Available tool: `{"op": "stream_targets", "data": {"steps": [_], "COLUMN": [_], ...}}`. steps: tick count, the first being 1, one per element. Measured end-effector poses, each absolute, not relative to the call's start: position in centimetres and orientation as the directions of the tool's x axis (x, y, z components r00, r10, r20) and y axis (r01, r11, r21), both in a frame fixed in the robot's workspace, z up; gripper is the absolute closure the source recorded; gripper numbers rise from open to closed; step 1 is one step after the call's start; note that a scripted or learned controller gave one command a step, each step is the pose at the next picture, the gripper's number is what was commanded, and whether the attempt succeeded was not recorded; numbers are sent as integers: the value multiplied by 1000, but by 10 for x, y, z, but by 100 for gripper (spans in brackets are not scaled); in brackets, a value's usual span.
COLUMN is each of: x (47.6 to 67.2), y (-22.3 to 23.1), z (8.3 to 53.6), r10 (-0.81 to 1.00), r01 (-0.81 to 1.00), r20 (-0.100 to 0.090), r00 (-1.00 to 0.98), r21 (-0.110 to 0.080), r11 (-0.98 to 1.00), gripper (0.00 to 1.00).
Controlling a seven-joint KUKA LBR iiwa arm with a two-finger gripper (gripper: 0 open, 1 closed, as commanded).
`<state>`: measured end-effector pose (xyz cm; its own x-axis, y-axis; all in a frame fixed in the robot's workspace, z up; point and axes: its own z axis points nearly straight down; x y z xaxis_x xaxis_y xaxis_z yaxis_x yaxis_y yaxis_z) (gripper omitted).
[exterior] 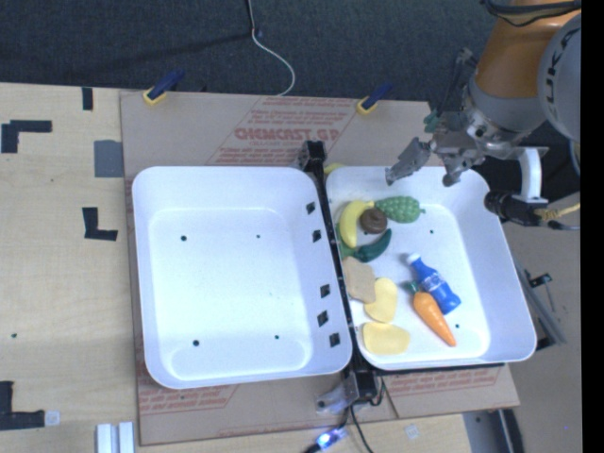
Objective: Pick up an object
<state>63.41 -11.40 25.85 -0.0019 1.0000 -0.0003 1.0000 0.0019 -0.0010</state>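
Reaching in from the right, my grey arm, with its orange band [514, 50] up near the top corner, bends down over the far edge of the right bin [505, 281]. My pincer [432, 167] hangs there above the bin's far rim, its two fingers [406, 165] spread apart and angled down toward the bin. Nothing sits between them.

The things I could take all lie in the right bin, nearer the camera than my pincer and toward the bin's left side. Closest to me is a green bumpy fruit [400, 209], just below and a little left of my left finger, not touching it. Beside it rests a small brown round piece [374, 221], which touches a yellow banana [351, 223] lying along the divider between the bins. A dark green curved piece [374, 246] shows under the banana's lower end.

Farther from my pincer, toward the near side, a blue bottle [434, 284] lies tilted, and an orange carrot [433, 317] lies just beside it, pointing to the near right corner. Pale yellow flat pieces [382, 302] are clustered near the divider, another one [385, 338] close to the near rim.

The left bin [160, 206] stands beside the right one on the table [57, 281].
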Motion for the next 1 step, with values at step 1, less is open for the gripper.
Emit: {"op": "stream_targets", "data": {"steps": [1], "x": [622], "y": [-58], "z": [179], "r10": [1000], "r01": [1000], "r20": [2], "r00": [-5], "r21": [-9], "r11": [5], "gripper": [0]}}
